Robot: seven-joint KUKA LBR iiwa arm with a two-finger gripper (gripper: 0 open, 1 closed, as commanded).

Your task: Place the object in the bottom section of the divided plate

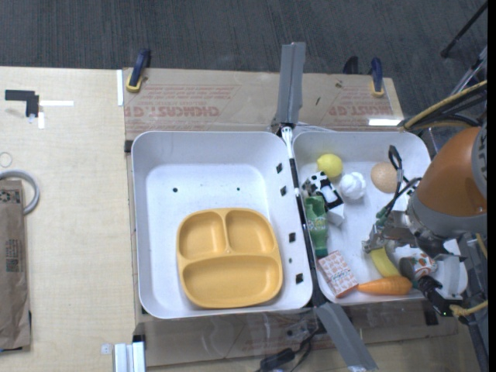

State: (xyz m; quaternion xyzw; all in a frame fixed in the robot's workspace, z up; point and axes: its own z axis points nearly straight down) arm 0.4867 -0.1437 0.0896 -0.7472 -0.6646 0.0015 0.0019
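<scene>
Fingers [375, 243] apart, low over banana [382, 263]

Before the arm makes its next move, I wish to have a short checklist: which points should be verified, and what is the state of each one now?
1. Bottom section of the divided plate has nothing in it: ok.
2. Plate lies flat inside the left bin: ok.
3. Gripper is above the right bin, where the objects are: ok.
4. An object is held in the gripper: cannot tell.
5. Target stands apart from its neighbours: not ok; the yellow piece and the carrot lie close together under the gripper.
</scene>
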